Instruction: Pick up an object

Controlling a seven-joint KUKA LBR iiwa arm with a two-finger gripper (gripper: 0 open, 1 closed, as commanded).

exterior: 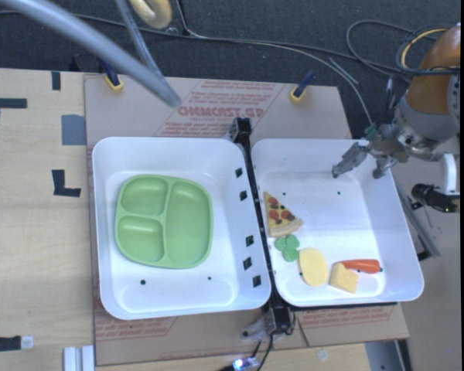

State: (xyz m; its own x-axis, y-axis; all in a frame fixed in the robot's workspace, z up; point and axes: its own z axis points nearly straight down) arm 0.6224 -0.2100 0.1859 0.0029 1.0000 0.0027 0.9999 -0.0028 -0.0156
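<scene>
Overhead slant (fixed) over both bins point(100, 207)

Arm point(433, 76) enters from the right side of the camera view, upper part of frame; orange band sits above the grey wrist section. Wrist angled down and to the left. Gripper point(365, 163) at the end of the wrist, two fingers spread apart: one finger point(346, 163) reaches out to the left at a slant, the other point(381, 167) is shorter in view and points down. Nothing between the fingers. Gripper hangs clear, not touching anything visible
</scene>
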